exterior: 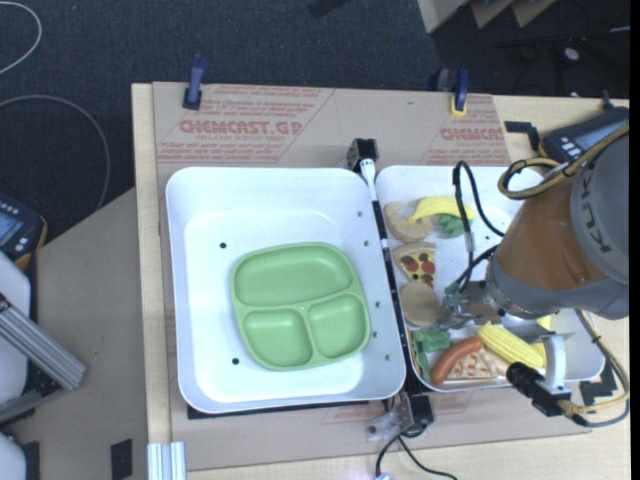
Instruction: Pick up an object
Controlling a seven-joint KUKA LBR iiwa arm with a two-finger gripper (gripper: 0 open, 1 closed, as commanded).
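The arm [560, 238] reaches in from the right (end effector [462, 303] lowered).

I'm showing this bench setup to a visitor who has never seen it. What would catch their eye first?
First, the green divided plate, lying alone in the middle of the left bin. Next, the bulky arm with its orange band, reaching in from the right over the right bin. Beneath it lies a bright jumble of toy food: a banana at the far end, a pizza slice mid-bin, and corn at the near end.
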